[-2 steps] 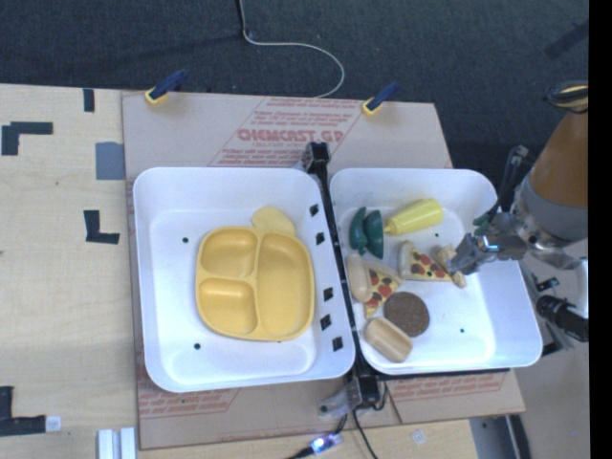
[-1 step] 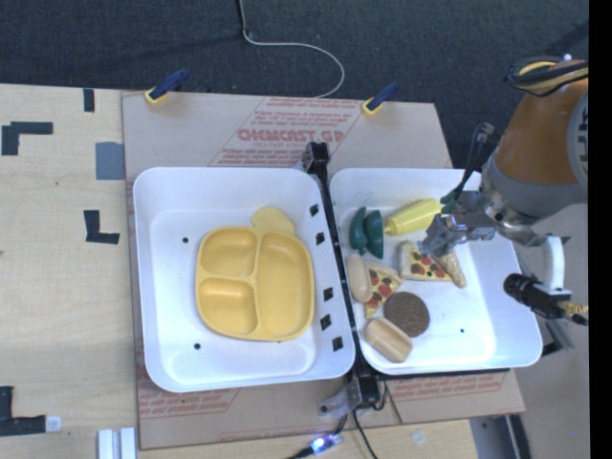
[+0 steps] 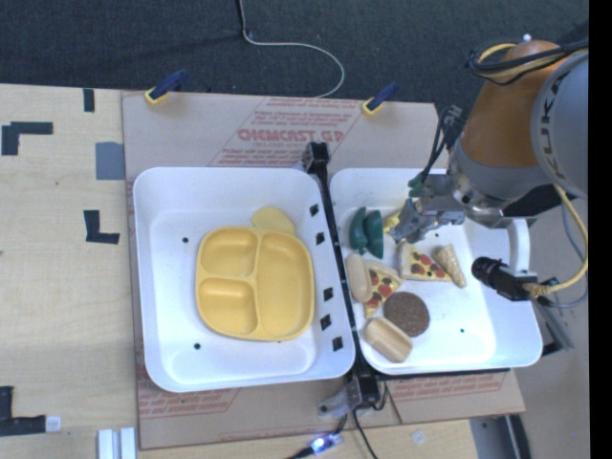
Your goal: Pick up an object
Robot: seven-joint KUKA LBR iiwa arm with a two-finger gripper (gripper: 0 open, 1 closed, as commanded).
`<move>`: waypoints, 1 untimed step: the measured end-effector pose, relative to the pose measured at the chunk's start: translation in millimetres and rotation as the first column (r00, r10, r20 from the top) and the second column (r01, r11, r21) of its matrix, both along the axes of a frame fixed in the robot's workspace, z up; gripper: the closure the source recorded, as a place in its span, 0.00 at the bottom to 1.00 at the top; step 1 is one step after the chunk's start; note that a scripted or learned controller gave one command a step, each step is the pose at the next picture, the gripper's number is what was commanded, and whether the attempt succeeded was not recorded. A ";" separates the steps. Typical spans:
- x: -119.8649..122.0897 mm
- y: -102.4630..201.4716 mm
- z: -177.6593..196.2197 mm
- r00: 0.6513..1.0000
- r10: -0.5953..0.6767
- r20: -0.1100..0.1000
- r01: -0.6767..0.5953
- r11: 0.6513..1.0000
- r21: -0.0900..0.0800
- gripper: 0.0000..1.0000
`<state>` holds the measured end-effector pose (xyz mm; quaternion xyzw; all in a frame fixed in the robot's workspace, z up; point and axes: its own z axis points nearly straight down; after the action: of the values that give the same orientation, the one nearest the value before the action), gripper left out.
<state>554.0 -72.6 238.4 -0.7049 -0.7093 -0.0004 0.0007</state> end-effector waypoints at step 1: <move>23.1 45.2 -17.8 1.000 -0.001 -0.002 0.001 1.000 -0.002 1.00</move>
<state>577.1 -27.4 220.6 -0.7054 -0.7088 0.0008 0.0006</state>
